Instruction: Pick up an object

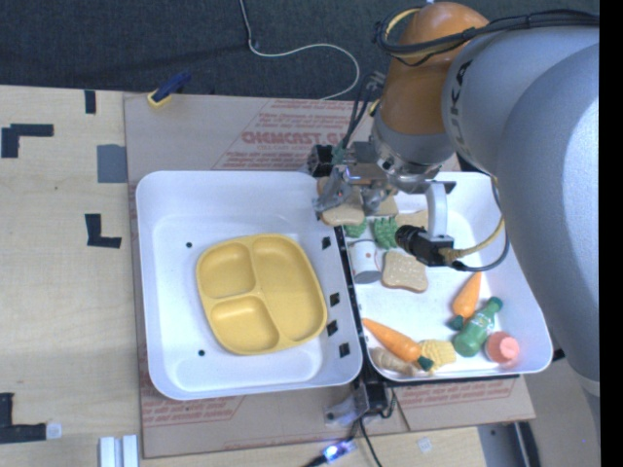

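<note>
The grey arm (545, 134) with its orange band (428, 37) fills the upper right and reaches down over the far left corner of the right bin (521, 290). Next in size is the left bin (165, 261), which holds a yellow divided plate (260, 291) lying flat near its middle. The two white bins sit side by side on a brown cardboard sheet (224, 134), their inner walls touching. The gripper (352, 200) hangs low at the right bin's far left corner, just above a tan, bread-like piece (343, 216) and a green toy (384, 232); whether its claw is spread or closed cannot be told, since the wrist hardware hides it. The objects for picking lie in the right bin: a slice of toast (404, 272) near the middle, a white block (364, 260) just left of it, a carrot (467, 294) toward the right wall, and along the near wall another carrot (392, 340), a corn cob (438, 353), a green bottle (474, 331) and a pink round piece (502, 348).
</note>
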